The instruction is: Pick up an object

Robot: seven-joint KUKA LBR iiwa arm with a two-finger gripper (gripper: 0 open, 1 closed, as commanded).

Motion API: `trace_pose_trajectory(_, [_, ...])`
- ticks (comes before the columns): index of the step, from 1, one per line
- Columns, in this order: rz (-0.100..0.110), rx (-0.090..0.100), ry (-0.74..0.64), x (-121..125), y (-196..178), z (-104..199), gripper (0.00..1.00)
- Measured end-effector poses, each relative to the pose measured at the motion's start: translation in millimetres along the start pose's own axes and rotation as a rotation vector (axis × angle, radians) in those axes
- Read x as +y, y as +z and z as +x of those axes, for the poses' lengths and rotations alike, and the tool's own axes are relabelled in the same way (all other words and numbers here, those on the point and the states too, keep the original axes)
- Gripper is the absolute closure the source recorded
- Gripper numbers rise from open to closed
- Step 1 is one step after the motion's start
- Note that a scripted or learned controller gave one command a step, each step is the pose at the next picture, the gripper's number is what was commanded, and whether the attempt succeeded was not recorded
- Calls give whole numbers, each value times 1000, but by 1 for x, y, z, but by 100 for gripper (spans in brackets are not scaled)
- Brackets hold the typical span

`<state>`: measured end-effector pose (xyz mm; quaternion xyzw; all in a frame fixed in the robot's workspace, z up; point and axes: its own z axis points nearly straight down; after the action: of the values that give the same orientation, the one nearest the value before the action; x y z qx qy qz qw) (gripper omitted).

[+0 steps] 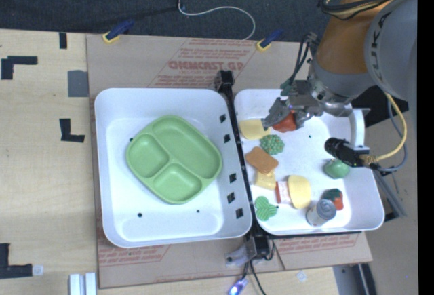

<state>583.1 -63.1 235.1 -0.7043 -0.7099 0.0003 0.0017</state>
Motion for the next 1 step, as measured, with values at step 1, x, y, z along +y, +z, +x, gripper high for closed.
trace_pose_trajectory(1, [0,-1,1,3,-2,49,100])
